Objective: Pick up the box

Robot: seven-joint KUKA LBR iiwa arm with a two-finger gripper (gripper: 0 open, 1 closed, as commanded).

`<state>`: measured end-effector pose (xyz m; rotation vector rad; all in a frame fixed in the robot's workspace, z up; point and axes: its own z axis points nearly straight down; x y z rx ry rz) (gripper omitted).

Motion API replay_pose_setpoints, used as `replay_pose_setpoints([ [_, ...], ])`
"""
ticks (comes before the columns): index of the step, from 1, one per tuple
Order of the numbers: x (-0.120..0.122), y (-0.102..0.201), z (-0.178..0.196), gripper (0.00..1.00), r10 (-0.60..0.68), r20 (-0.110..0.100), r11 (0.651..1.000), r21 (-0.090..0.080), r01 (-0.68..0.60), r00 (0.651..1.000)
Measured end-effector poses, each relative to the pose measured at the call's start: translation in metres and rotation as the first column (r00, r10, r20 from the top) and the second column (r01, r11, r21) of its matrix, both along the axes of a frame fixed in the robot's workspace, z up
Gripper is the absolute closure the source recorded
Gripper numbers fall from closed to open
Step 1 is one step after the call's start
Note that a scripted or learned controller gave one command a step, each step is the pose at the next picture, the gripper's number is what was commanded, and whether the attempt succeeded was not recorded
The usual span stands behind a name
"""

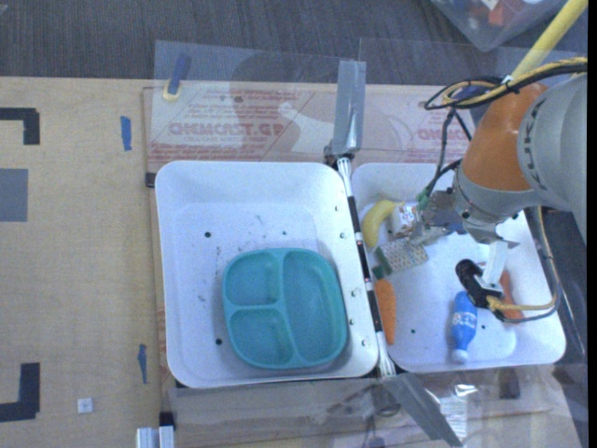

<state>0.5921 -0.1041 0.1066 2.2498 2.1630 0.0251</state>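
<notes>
**Two white bins share a taped desk**

A pale wooden desk (75, 297) carries two shallow white bins side by side: the left bin (187, 194) toward nine o'clock, the right bin (536, 339) toward three o'clock, their rims touching. Black tape marks (23, 124) and blue tape strips (125, 133) dot the desk's nine o'clock side.

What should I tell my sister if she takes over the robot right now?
Gripper: low in the right bin, beside the banana; its grip is hard to see.
Box: a small speckled one just under the gripper, near the bin's left wall; not seen lifted.
Also there: carrot, blue bottle. Teal tray sits in the left bin.
Done: the reach. Left: grab and lift the box.
</notes>
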Motion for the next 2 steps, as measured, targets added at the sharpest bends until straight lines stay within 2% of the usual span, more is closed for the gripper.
replay_pose_setpoints([
  [1,0.000,0.000,0.000,0.00,0.000,0.000,1.000,0.000,0.000,1.000],
  [2,-0.033,0.008,-0.008,0.00,0.159,0.008,0.987,-0.005,-0.159,0.987],
])
